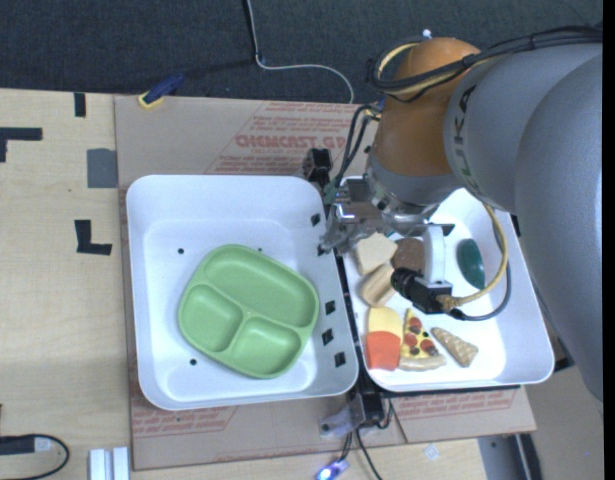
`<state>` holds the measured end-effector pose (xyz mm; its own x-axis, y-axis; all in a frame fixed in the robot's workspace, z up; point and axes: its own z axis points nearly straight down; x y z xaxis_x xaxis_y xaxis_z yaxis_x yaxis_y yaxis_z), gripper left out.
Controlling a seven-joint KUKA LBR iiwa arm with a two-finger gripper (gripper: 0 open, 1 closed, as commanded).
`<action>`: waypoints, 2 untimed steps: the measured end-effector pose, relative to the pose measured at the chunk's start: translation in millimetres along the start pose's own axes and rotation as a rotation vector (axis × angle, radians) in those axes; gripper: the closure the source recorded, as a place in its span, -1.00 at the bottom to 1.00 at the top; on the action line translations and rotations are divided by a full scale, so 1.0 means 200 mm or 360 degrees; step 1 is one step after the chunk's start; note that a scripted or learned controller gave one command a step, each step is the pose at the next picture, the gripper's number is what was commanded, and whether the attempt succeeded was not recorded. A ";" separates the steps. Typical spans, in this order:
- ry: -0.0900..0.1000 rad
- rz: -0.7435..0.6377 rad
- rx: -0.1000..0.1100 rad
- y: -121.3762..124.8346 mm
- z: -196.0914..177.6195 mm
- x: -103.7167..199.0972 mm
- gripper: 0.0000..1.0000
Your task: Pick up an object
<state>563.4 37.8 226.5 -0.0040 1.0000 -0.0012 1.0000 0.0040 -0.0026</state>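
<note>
Starting at the near rim of the right bin, an orange block, a yellow wedge, a pizza slice and a crust piece lie packed close together. Just beyond them sit beige pieces and a brown piece, with a teal object to their right. The left bin holds a green divided plate. The gripper hangs low over the far-left part of the right bin, above the beige pieces. Its opening cannot be told, and nothing is seen in its hold. Risk: the crowding may cause a glancing or double pick, and the bin wall alongside may obstruct closure.
</note>
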 end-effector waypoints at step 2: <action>0.0006 -0.0003 -0.0023 -0.31 -1.30 0.37 1.00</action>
<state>501.7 112.3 486.7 -0.0058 1.0000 0.0024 0.9999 0.0058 0.0119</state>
